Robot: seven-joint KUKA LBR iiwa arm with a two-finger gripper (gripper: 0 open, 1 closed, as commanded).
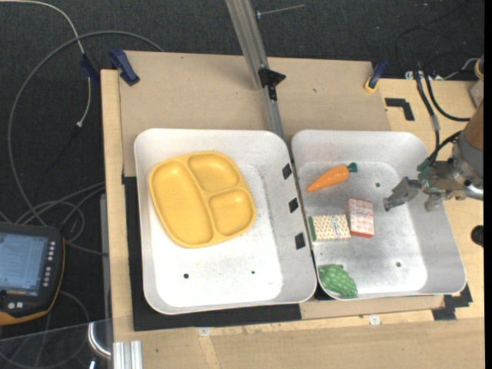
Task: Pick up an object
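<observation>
The gripper (419,192), jaws spread and empty, hangs near the small red box (360,217), probably light and stiff; grasp its long sides.

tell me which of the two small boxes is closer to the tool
The red-and-white box; it lies on the tool's side, while the pale patterned box sits farther away.

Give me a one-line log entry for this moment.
gripper: over right bin, holding nothing | carrot, two boxes, green item: in bin | yellow tray: left bin

Carrot (330,177); boxes; yellow tray (201,198)
</observation>
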